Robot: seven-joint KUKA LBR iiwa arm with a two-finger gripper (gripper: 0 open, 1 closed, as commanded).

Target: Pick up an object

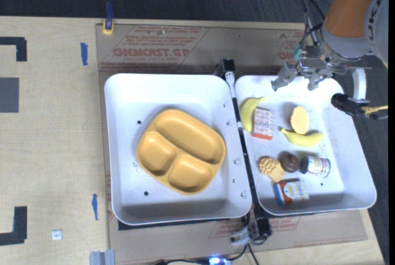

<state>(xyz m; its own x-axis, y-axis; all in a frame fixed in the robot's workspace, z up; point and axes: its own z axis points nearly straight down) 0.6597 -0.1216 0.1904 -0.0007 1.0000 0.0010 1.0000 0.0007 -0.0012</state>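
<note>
Gripper point(299, 76) above right bin point(364, 186), fingers spread, nothing held.
Cardboard point(151, 50) reads "CHEMCAST" (remaining letters unclear); carton point(263, 123) print illegible.

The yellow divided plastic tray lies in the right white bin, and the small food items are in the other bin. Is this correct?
Not quite. The camera view shows the yellow divided plastic tray in the left white bin; the small food items are in the right white bin.

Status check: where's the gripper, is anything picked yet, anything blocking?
Gripper open, above right bin's far edge, holding nothing. Bananas, can, cookie lying in bin. Nothing blocking.
</note>
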